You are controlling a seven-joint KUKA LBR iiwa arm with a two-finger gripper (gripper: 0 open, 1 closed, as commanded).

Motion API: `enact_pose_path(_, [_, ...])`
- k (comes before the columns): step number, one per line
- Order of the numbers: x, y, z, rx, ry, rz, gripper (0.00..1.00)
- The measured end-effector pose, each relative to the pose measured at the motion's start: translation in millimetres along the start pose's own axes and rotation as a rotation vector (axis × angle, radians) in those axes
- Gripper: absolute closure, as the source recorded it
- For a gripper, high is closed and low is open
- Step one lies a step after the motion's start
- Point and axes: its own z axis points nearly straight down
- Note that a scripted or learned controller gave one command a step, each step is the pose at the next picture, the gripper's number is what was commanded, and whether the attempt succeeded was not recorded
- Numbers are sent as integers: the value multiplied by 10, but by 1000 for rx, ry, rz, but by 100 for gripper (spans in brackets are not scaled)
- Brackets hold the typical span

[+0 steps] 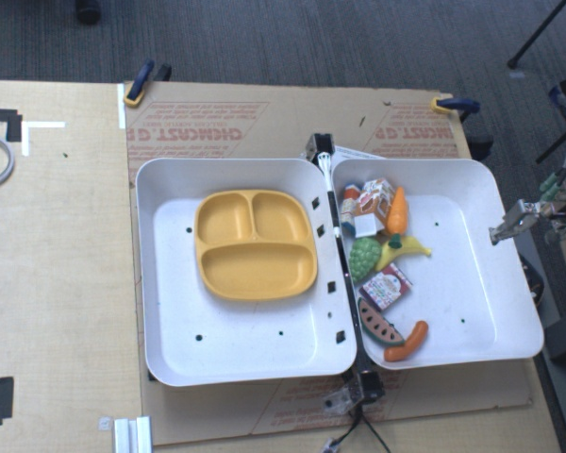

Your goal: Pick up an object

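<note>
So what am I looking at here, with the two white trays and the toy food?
One camera above a bench looks down at a slant. Two shallow white bins sit side by side. The left bin holds a yellow divided plate. The right bin holds toy food piled along its left side: a carrot, a banana, a watermelon slice, a sausage. The robot's gripper hangs at the right edge, over that bin's rim, holding nothing. Its job is to pick up an object.

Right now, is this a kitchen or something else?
Probably a robot lab, not a kitchen. Two white bins sit on clamped cardboard, the food looks like toys, and the floor is office carpet.
</note>
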Motion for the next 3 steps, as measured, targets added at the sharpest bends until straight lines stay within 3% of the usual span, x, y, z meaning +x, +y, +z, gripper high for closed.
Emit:
enact_pose_path(1, [207, 836, 1206, 1, 0, 20, 0])
enact_pose_path(2, [800, 1077, 1883, 2, 1, -109, 0])
enact_pose_path(3, [1059, 1523, 1886, 6, 0, 87, 0])
